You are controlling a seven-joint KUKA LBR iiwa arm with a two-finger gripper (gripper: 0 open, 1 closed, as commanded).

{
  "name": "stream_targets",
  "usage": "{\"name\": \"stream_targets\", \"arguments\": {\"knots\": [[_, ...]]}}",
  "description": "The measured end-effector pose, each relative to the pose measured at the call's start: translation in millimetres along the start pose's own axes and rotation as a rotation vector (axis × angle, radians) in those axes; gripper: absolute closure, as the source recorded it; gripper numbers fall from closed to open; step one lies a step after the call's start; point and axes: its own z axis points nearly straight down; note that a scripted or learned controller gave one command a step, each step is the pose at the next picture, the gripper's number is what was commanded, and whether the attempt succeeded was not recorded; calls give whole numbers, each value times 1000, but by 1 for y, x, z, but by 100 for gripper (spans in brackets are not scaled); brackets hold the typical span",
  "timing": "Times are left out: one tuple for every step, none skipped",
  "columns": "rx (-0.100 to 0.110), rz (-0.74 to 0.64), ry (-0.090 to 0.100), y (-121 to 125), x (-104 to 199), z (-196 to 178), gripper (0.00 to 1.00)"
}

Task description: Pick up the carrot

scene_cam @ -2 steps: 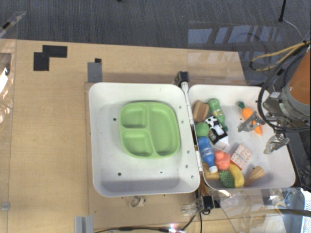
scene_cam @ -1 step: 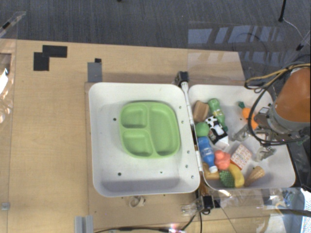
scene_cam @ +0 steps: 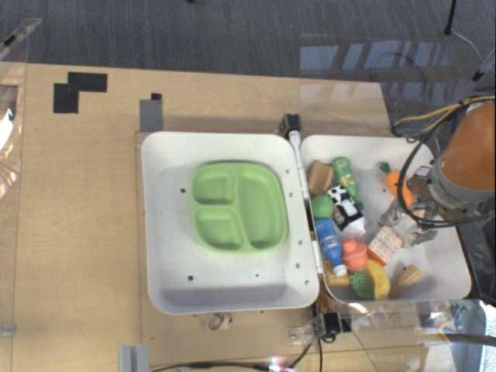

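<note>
- Camera view: the carrot (scene_cam: 393, 179) is seen in the right bin (scene_cam: 465, 277), near its far right side, partly hidden by the arm (scene_cam: 469, 157).
- The fingers (scene_cam: 404, 227) are lowered just in front of the carrot; spread or pressed together cannot be told.
- A green divided plate (scene_cam: 236, 207) is seen in the left bin (scene_cam: 167, 231).
- Toy foods are clustered along the right bin's left side.

The grey arm (scene_cam: 465, 161) comes in from the bench's right edge, its orange band uppermost, wrist bent down. The gripper (scene_cam: 404, 225) hangs low over the right bin's (scene_cam: 457, 281) right half, metal fingers pointing down-left.
</note>
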Motion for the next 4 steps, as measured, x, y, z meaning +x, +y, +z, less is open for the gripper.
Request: {"name": "stream_targets", "arguments": {"knots": [[-1,-1,1,0,0,1,0],[-9,-105,7,32,8,13,0],[-9,-112,8,35,48,13,0],[-12,-335,6,34,44,13,0]]}}
